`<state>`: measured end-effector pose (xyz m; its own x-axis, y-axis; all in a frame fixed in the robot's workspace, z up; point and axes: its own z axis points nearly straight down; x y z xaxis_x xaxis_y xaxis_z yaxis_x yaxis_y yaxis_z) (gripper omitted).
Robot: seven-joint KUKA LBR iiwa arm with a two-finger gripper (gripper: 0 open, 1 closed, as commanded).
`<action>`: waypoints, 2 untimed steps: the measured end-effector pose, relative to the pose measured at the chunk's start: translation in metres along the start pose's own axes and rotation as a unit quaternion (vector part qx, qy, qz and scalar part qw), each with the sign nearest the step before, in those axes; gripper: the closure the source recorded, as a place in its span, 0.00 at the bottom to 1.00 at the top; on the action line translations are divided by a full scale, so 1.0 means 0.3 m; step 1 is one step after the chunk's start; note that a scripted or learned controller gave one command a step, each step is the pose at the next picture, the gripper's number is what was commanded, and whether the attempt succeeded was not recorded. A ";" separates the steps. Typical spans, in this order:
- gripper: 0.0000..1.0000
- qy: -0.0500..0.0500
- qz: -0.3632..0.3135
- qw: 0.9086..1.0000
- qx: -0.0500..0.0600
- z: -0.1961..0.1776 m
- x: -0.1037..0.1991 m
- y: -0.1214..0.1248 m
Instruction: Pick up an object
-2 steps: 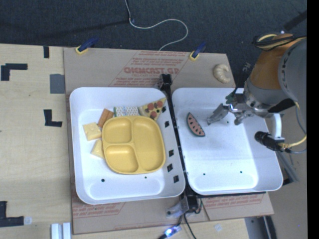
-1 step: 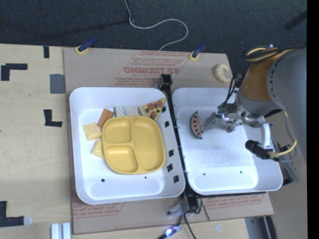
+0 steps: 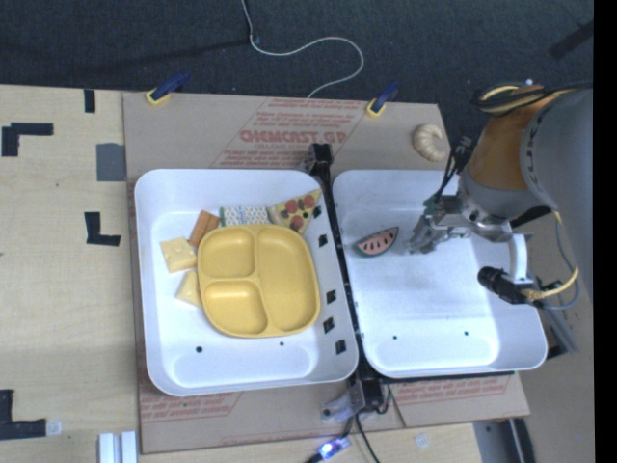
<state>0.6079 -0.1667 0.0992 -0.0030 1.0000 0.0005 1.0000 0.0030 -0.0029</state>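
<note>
Nearest you, at the bottom edge, a dark clamp [image 3: 359,394] and some wiring sit where the two bins meet; their detail is too small and dim to make out. Just above, the left bin [image 3: 169,355] holds a yellow divided plate [image 3: 258,280] that covers most of what lies under it. You can see a pale cracker-like square [image 3: 177,254] and an orange-brown piece [image 3: 203,226] poking out at its left. A patterned strip [image 3: 243,215] and a pizza-like slice [image 3: 299,208] show along its far rim, each partly hidden by the plate.

In the right bin [image 3: 453,350], the watermelon slice [image 3: 378,242] lies near the left wall, flat on the white floor, rind turned toward you. The gripper [image 3: 422,237] is just to its right, close but apart from it. Its tips are dark, small and blurred against the wrist hardware, so you cannot tell how the fingers stand, and nothing is visible between them. The grey arm [image 3: 540,181] with its orange band [image 3: 501,148] is cut off at the right.

Farther back, a beige lump [image 3: 431,141] rests on the cardboard [image 3: 289,133] beyond the right bin. A white cable [image 3: 308,51] loops across the dark floor behind.
</note>
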 end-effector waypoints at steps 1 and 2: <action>1.00 0.000 0.000 1.000 -0.002 -0.154 0.031 0.012; 1.00 0.000 0.000 1.000 -0.003 -0.349 0.028 0.040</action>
<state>0.6202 -0.1584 0.2038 -0.0021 1.0000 -0.0002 1.0000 0.0021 0.0025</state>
